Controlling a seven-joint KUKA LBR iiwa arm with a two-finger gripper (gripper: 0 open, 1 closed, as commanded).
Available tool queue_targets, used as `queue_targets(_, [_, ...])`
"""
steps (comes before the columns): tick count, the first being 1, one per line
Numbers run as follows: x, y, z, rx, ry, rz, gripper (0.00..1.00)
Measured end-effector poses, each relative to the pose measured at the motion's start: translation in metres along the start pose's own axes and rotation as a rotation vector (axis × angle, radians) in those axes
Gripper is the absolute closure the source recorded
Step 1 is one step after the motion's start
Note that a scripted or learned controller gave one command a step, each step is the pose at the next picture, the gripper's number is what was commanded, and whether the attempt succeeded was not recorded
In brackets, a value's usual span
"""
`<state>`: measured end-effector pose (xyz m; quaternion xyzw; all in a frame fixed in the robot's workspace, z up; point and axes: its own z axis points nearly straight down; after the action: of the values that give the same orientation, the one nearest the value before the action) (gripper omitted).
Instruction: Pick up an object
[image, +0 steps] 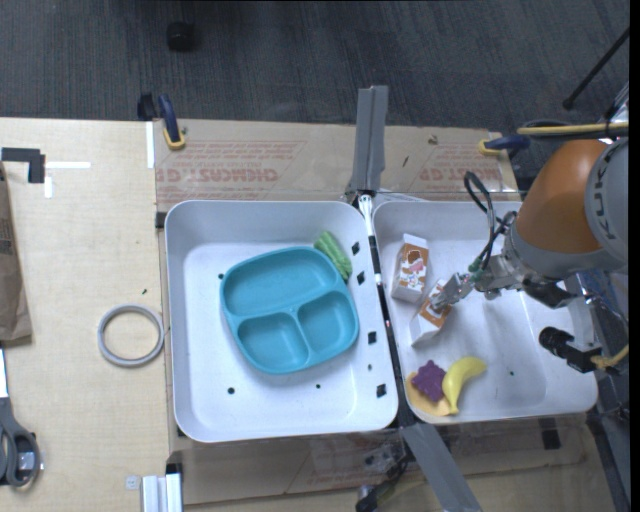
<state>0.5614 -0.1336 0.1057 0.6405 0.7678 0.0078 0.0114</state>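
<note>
Lying lengthwise up-down in the right bin (520, 395), carton (411, 268)

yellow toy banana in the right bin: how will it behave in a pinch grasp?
The yellow toy banana looks like smooth, glossy plastic, so it may slip. Its curved shape could pivot between the fingers. It leans against the purple toy grapes near the right white bin's corner, so approach looks cramped.

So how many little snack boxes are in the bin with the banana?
2. One white box lies near the bin's left wall; a smaller orange-and-white box sits just right of it, by the pincer. The arm may hide more.
</note>
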Motion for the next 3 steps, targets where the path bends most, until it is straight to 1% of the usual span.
queue_targets(1, [0.000, 0.004, -0.014, -0.010, 0.001, 0.002, 1.00])
queue_targets(2, [0.010, 0.010, -0.002, -0.002, -0.010, -0.168, 1.00])
queue_targets(3, [0.011, 0.011, -0.001, -0.005, -0.010, -0.169, 0.00])
